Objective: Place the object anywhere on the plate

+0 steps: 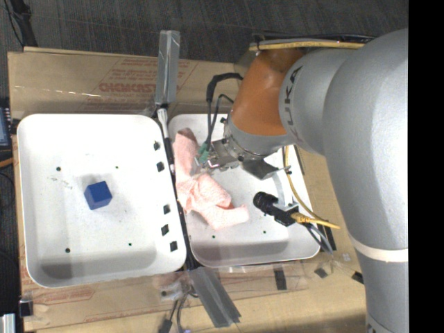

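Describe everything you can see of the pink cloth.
The pink cloth is soft, crumpled fabric, pale pink, lying bunched in the right bin against its left wall. One strip runs up toward the claw, whose tip sits at the cloth's upper edge; a wider folded lump spreads lower right on the bin floor.

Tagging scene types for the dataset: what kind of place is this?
Most likely a robotics lab bench, not a home or kitchen. Two shallow white bins sit side by side on cardboard, a grey-and-orange arm reaches over the right one, and the contents are test props: a blue cube and a pink cloth.
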You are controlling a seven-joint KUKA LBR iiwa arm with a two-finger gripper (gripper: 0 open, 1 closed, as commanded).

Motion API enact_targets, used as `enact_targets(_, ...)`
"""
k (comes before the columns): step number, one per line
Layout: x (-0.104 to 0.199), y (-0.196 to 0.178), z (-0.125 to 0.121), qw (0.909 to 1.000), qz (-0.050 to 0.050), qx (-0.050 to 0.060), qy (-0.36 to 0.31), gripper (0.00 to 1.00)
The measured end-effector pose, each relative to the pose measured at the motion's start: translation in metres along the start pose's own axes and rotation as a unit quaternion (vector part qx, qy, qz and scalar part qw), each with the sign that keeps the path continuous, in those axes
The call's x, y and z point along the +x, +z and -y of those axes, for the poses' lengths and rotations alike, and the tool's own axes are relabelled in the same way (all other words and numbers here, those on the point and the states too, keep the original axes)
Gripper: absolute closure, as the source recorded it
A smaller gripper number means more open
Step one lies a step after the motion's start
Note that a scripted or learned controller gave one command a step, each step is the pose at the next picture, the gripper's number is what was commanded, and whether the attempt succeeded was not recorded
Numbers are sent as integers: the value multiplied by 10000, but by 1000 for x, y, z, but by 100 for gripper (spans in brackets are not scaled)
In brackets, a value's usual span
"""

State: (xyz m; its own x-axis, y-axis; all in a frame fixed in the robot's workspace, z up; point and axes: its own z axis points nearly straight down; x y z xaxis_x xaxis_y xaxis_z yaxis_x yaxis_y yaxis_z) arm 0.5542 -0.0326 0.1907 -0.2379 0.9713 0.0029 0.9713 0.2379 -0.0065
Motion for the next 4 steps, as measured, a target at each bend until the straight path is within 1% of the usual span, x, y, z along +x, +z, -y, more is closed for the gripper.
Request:
enact_targets(1,1,-41,0,10000,10,-20,-39,100)
enact_targets(2,49,-31,-9,9787,13,-13,-2055,100)
enact_targets(3,94,-44,-18,9170,29,-22,-3990,100)
enact_targets(4,144,-42,-28,8177,38,-24,-5757,100)
